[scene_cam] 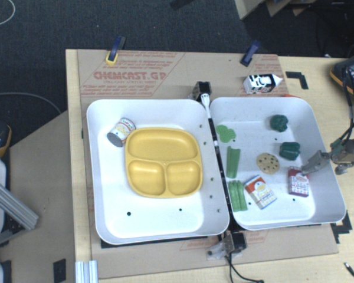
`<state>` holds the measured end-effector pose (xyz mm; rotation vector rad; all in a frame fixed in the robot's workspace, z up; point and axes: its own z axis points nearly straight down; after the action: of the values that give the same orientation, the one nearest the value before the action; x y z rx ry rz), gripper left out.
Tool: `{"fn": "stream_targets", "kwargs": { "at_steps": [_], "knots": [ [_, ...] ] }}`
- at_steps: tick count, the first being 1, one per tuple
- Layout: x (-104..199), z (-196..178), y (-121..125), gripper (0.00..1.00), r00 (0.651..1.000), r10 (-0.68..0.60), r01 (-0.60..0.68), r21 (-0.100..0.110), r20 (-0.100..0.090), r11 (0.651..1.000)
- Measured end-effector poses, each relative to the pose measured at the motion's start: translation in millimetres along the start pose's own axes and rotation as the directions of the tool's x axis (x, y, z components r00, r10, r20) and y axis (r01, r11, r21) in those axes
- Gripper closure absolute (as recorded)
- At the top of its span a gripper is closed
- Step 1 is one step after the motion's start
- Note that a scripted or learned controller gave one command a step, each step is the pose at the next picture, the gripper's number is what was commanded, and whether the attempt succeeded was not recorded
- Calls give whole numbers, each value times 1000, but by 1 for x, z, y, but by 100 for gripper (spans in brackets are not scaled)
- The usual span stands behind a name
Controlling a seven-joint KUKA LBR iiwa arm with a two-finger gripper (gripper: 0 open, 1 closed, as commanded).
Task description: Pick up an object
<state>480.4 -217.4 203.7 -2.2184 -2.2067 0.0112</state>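
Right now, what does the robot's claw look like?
Little of it is visible at the right edge of the picture. The gripper is grey metal, with a thin pale finger poking out over the right bin. Behind it sits a chunkier grey part with dark bits. I can't make out any markings or cables on it.

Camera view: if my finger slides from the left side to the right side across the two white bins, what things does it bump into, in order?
Can → yellow tray → cookie → red packet → gripper.
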Motion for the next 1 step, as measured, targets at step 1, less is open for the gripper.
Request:
{"fn": "stream_targets", "kwargs": {
  "at_steps": [1],
  "knots": [
    [1, -7, 3, 0, 1000, -5, 5, -14, 4, 1000]
  ]
}}
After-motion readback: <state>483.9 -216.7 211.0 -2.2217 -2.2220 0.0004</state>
